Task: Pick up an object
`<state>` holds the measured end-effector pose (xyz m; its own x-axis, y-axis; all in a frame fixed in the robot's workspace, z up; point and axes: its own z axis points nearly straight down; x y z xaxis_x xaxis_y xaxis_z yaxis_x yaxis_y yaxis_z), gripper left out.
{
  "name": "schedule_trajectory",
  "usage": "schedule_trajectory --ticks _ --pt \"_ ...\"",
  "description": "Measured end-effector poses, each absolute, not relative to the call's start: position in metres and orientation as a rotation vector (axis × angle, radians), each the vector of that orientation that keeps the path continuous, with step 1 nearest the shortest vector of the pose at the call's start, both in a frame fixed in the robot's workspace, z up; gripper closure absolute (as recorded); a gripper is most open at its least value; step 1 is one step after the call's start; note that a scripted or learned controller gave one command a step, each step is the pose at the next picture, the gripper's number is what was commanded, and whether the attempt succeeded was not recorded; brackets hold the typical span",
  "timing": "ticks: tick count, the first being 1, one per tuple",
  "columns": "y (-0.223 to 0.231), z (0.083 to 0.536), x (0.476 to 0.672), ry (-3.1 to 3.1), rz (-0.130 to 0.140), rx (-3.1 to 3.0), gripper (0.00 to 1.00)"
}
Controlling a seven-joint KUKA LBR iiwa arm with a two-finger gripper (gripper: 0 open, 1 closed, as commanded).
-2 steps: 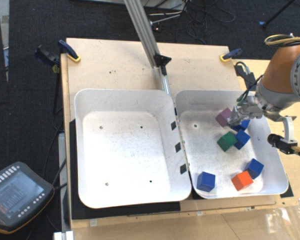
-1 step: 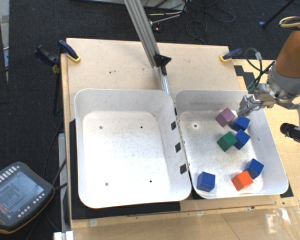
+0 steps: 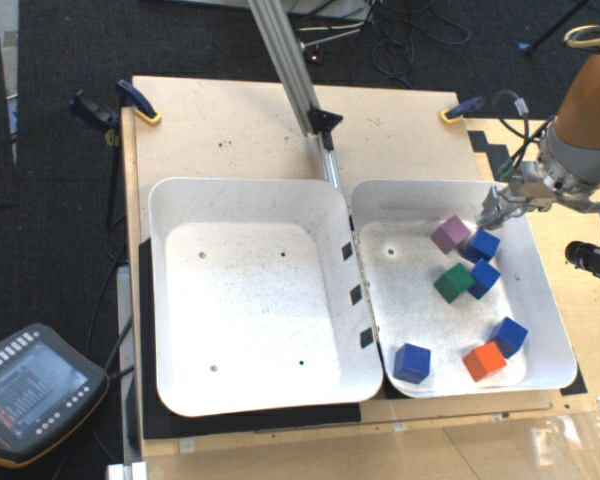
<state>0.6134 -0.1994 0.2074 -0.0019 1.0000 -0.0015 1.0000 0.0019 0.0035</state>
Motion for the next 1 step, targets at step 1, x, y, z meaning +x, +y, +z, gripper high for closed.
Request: schedule_trajectory --ticks 1 --pt "-0.15 0.222 0.6011 2.23 0.003 2.214 1.0"
